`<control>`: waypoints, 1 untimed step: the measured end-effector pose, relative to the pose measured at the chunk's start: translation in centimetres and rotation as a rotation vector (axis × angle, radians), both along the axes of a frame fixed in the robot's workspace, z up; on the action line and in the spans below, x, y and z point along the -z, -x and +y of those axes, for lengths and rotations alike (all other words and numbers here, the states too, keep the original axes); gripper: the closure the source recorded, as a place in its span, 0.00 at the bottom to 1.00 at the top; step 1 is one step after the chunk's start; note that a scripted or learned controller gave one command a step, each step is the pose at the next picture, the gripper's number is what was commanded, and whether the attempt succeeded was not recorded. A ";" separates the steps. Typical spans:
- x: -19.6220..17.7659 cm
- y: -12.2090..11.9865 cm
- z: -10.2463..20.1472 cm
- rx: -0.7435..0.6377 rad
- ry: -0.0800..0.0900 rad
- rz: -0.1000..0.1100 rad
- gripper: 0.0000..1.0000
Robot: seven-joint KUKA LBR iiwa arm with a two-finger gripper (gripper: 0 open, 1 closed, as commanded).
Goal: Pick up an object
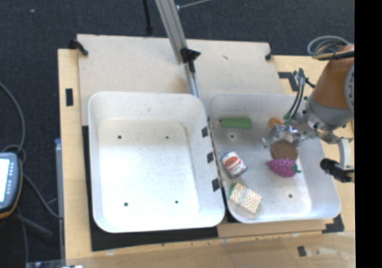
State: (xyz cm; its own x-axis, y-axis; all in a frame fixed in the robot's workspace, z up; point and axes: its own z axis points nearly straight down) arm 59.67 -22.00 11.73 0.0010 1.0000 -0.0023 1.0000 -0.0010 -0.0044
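Five small things lie in the right bin [322, 201], which suggests it serves as the source for picking, while the left bin [149, 213] sits just beside it on the table [71, 141]. A green bar [235, 122] rests near the far wall, a small red-and-white can [233, 164] lies by the inner wall, and a patterned packet [245, 197] sits near the front edge. These three are well apart from each other, so any of them would be an easy, uncrowded target.

The arm [334, 91] reaches in from the right and brings the tool [280, 136] low over the crowded part of the bin. Just below the tool lies a brown rounded lump [284, 150], touching or nearly touching a purple knobbly fruit [283, 167]. A small orange piece [274, 122] sits just beside the tool on its far side. The lump looks like the likely target, since the tool stands nearest it.

Whether the tool's grip is apart or together I cannot tell; the metal parts blur together there. Nothing is visibly lifted, so the pick seems not yet done. The clustered neighbours could be nudged or caught along with the lump.
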 end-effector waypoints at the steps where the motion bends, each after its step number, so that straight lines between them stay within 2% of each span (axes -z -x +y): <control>1: 1.3 -0.2 -0.3 0.002 0.005 -0.011 0.00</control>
